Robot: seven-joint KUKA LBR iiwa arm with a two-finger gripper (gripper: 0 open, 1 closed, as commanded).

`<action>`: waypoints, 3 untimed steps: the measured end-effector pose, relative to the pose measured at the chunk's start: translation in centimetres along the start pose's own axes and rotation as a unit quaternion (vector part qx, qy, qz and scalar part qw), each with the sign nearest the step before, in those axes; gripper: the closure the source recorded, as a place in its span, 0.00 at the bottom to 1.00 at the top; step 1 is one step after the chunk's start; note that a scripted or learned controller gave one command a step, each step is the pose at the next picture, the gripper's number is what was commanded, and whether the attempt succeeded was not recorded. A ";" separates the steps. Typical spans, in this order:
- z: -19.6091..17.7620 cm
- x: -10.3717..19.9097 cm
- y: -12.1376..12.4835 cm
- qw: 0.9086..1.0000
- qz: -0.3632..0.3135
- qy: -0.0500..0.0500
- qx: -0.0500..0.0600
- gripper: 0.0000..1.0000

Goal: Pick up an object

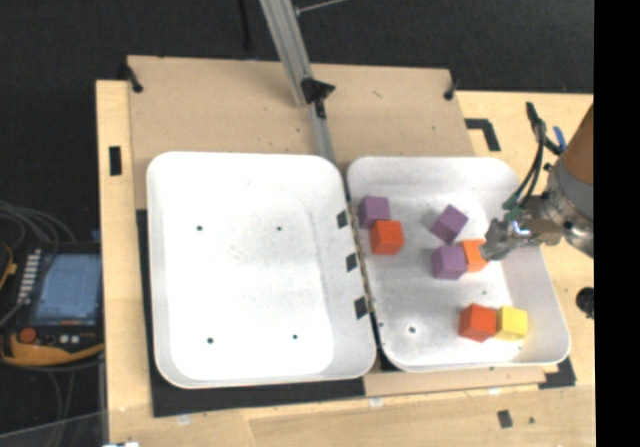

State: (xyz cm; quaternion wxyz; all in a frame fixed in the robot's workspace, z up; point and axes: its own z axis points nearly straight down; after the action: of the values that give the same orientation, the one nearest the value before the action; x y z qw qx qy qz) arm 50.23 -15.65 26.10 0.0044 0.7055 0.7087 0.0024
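In the camera view, two shallow white bins sat side by side on the bench. The left bin (250,265) showed a bare white floor with a few dark dots. The right bin (440,350) held the cubes: a purple cube (374,209) touching an orange cube (387,236) near its left wall, a second purple cube (450,223) farther right, and a third purple cube (449,261) just below it. At the near right sat a red-orange cube (479,321) touching a yellow cube (513,321). The gripper (497,243) reached in from the right over the right bin, right against a small orange cube (473,254) beside the third purple cube; whether its claw was wide or closed could not be told.
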 end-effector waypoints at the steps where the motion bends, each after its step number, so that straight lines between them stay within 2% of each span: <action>1: 0.7 4.9 0.8 1.000 -0.001 0.001 0.004 1.00; 3: 2.7 15.4 3.6 1.000 -0.001 0.002 0.005 1.00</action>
State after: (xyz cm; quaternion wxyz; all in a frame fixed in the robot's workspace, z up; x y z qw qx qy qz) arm 53.81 -0.20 23.39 -0.0002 0.7046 0.7096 0.0000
